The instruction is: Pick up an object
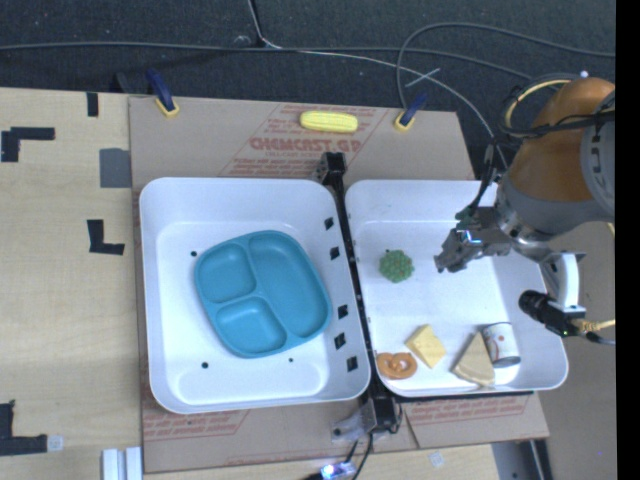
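Cardboard-covered bench (200, 138), two white bins (160, 268), dark carpet (120, 18) behind.

Glossy plastic blue tray (262, 292) (smooth); matt cardboard sheet (250, 143) beneath.

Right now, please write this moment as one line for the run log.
gripper: over right bin, nothing seen held | nearest: broccoli, apart | can, cheese, pretzel: near front edge | blue tray: left bin

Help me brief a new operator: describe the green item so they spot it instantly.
Start at the right white bin, then look near its left wall, halfway down. The broccoli floret lies alone there, left of the gripper. It is the only green, bumpy thing; its neighbours are yellow or orange.
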Controlling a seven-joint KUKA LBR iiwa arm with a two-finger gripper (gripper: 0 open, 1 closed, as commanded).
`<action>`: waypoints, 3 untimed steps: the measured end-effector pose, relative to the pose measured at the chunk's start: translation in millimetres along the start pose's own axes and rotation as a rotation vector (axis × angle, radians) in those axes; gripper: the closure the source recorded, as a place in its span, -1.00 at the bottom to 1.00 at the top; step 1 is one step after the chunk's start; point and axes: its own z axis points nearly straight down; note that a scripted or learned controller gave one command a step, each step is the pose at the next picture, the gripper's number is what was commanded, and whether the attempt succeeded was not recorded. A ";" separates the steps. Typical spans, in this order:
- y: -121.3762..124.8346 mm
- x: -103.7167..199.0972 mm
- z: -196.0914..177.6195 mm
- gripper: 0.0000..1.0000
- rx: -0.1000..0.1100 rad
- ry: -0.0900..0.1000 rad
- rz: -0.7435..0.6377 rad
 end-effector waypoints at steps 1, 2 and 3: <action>0.0 0.3 0.8 1.00 0.006 0.002 0.001; 9.7 49.1 6.3 1.00 0.007 0.003 -0.004; 35.0 98.0 8.5 1.00 0.006 0.002 -0.005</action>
